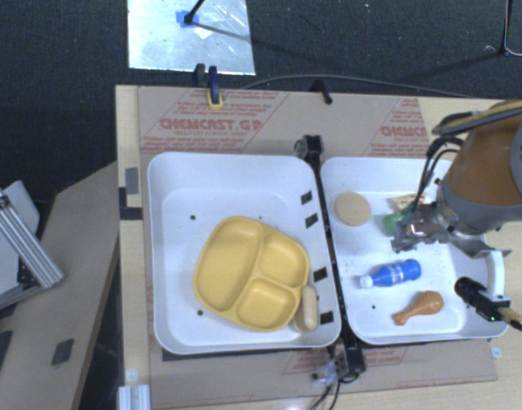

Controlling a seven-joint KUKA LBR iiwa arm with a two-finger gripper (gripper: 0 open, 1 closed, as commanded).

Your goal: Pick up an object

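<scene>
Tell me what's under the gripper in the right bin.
Below the gripper in the right bin, a green object pokes out on its left side, with a tan piece just beyond it. The gripper and arm cover the rest, so their full shapes stay hidden.

Blue bottle (392,273) lying sideways, right bin (363,327) centre.

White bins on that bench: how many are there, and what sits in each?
2. The left bin holds a yellow divided plate and a bread roll. The right bin holds a round cookie, blue bottle and drumstick; the arm may hide more.
</scene>
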